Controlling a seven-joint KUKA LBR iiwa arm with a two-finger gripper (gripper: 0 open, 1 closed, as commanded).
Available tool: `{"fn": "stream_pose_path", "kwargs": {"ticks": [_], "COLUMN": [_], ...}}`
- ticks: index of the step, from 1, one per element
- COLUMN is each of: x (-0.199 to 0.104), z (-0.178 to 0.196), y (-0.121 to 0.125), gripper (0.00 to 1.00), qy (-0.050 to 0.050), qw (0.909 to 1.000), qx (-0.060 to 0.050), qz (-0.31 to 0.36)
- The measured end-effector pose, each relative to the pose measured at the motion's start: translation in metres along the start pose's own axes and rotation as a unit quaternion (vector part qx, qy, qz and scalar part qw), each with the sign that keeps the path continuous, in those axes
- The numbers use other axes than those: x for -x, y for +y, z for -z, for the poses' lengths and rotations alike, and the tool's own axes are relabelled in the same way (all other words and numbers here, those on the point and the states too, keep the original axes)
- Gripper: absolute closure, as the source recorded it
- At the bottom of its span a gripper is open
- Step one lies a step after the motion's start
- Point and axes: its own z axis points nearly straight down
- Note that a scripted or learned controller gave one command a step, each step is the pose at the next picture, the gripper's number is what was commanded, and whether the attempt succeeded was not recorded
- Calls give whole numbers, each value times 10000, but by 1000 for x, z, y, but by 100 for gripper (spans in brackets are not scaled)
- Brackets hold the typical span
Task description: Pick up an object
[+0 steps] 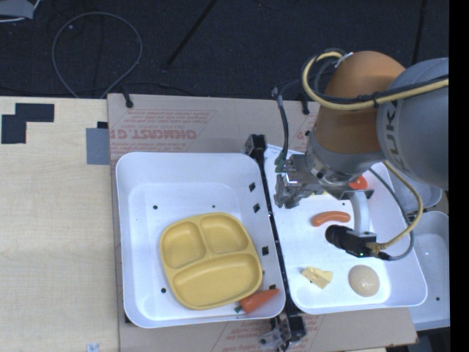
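My gripper (288, 194) hangs over the left side of the right bin (410, 288), close to the wall between the two bins. To its right an orange-red sausage (330, 217) lies on the bin floor, apart from the gripper. A pale yellow cheese wedge (317, 276) and a beige round roll (363, 280) lie near the bin's front. A small red-orange piece (358, 184) peeks out from under the wrist, mostly hidden. An orange carrot (258, 300) lies in the front right corner of the left bin (135, 196).
A yellow divided plate (210, 260) fills much of the left bin's floor, with the carrot against its right front edge. The bulky grey and orange arm covers the back half of the right bin. Cardboard lies under both bins.
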Motion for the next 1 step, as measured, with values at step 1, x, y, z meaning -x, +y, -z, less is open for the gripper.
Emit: {"fn": "stream_pose_path", "kwargs": {"ticks": [1], "x": [-55], "z": [-15], "y": [-26], "gripper": [100], "qy": [-3], "qw": [10000], "qx": [-8], "qz": [1]}}
